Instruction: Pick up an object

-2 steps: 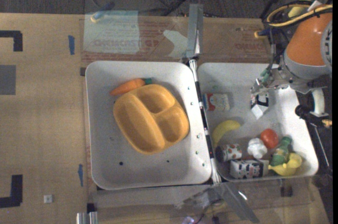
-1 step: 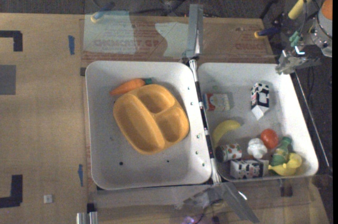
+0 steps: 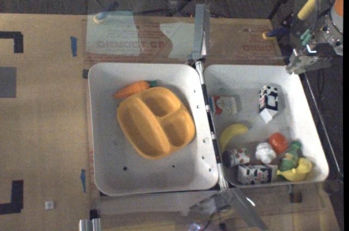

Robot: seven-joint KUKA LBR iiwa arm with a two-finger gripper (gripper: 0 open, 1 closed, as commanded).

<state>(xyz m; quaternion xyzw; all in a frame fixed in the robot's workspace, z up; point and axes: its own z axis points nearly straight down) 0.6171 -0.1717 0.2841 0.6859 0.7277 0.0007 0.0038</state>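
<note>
Objects to pick all sit in the right bin (image 3: 308, 115): a black-and-white carton (image 3: 269, 102) up near the far side, a small packet (image 3: 226, 104) by the divider, a banana (image 3: 233, 134), a small can (image 3: 239, 157), a white lump (image 3: 265, 152), a red tomato-like piece (image 3: 278, 142), a patterned box (image 3: 255, 173) and a green-and-yellow toy (image 3: 294, 164) bunched along the near edge. Left bin (image 3: 103, 115) has a yellow divided plate (image 3: 155, 121) with a carrot (image 3: 131, 89) touching its far rim. Arm sits at the upper right, outside the right bin's far corner, with the pincer (image 3: 306, 59) over the counter edge and well apart from everything. Pincer opening: cannot tell, too small and blurred at this angle; nothing seen between it and it touches no object. Risks: near-edge cluster is tight, so a descent there likely lands on two things at once or shoves one into the bin wall. Banana and tomato are rounded, likely to squirt out of a two-finger pinch. Packet lies flat, hard to get under. Carton stands apart, probably the cleanest target, though it could tip if hit off-centre.
</note>
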